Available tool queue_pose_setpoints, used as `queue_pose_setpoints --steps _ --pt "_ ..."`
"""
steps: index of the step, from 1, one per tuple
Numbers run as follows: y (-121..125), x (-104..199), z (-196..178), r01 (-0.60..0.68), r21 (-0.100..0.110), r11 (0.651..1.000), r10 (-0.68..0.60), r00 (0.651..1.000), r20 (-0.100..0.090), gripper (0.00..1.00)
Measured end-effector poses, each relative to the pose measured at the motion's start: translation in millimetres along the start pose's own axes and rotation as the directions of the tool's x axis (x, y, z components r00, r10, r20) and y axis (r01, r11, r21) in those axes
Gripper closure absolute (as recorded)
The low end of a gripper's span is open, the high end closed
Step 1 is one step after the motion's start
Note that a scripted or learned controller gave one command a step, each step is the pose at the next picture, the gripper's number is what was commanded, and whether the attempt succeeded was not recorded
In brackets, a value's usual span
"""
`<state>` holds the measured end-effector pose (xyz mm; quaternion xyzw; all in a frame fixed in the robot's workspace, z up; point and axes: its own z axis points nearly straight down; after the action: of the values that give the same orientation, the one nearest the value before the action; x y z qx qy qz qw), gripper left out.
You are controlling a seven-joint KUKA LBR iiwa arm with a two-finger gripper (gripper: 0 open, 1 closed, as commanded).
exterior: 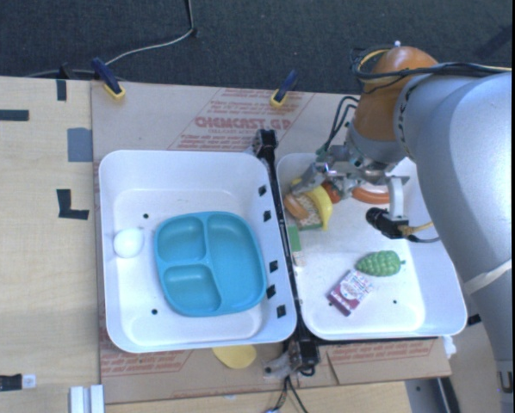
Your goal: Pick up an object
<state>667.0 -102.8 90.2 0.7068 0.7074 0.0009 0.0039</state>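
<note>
In the right bin [430, 304], at its upper left corner, the end effector [319, 179] hangs low over a small pile of yellow and orange items [311, 205] lying just beneath it; whether anything is gripped cannot be told. Below and to its right lie a green bumpy object [380, 263] and a small red packet [350, 291]. Further left, the other bin [120, 179] holds a blue divided plate [209, 261] and a white ball [127, 243].
</note>
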Motion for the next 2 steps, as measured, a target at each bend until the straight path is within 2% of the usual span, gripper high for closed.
queue_pose_setpoints --steps 1,2 --pt "3.8 0.5 0.2 0.001 0.0 1.0 -0.001 1.0 -0.001 0.0" --pt "5.5 2.0 -11.2 0.002 -0.006 1.0 -0.002 1.0 -0.002 1.0"
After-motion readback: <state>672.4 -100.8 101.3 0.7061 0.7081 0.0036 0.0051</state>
